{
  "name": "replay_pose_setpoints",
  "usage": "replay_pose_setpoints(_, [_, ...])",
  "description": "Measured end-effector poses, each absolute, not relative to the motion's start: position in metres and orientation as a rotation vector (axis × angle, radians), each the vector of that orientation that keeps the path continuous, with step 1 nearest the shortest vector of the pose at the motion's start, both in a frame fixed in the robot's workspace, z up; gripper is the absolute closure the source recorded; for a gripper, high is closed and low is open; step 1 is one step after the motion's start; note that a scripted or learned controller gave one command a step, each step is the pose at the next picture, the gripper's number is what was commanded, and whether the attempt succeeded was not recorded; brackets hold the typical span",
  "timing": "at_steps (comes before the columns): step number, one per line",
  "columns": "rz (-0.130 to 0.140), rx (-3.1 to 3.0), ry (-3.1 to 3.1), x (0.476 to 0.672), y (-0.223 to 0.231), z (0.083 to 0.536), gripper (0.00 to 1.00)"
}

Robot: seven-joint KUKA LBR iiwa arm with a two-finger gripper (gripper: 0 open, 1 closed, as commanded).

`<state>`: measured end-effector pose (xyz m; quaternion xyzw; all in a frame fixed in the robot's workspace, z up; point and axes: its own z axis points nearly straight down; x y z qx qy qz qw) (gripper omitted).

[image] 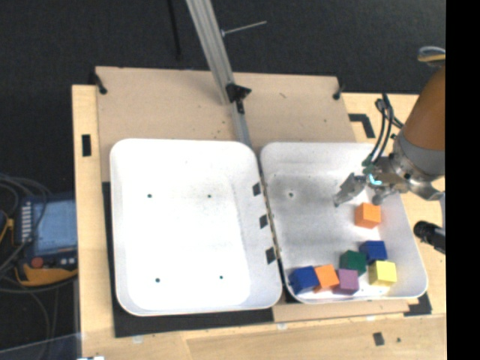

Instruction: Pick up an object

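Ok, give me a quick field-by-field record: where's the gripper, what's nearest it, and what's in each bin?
gripper: open, over the right white bin, holding nothing
nearest item: lone orange cube, just below the fingertips
near-edge cluster: blue cube, second orange cube, purple cube, green cube, second blue cube, yellow cube
left white bin: only small dark dots show

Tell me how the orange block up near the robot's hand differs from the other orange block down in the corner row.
The upper orange block lies alone, just below the hand; the lower orange block sits far from the hand.
The upper one has bare bin floor around it; the lower one is squeezed between a blue block and a purple block.
Both are orange, look similar in size, and lie in the right bin.
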<state>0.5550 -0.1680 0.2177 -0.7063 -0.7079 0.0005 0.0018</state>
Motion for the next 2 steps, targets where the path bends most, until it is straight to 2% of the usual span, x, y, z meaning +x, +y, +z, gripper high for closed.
replay_pose_setpoints(1, [-0.002,-2.22,-2.224,0.556,-0.168,0.22,0.0])
replay_pose_setpoints(2, [0.006,-2.223,-2.217,0.555,-0.17,0.178,0.0])
